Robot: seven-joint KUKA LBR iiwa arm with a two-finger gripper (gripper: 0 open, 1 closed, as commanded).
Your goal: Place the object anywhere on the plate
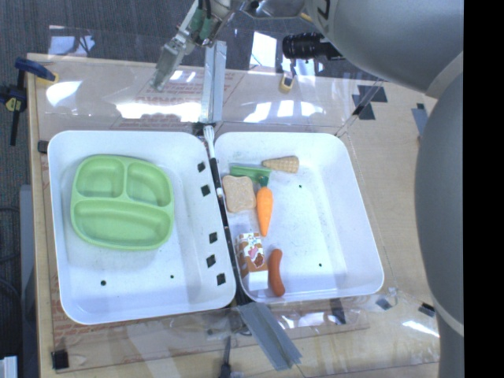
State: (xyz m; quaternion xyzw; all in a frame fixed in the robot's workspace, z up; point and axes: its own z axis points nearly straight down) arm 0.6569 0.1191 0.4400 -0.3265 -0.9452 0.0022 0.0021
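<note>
We see the gripper (167,63), fingers' state unclear, high above the bins, with the carrot (264,209) lying toward five o'clock, long axis twelve-to-six.

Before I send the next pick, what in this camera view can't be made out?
- Gripper: high at the top edge, small and blurred, so its finger state is unreadable.
- Arm: cut off by the top and right edges.
- Green item: mostly hidden under the bread and cone.
- Carton: label too small to read.
- Plate: fully visible, nothing hidden.
</note>
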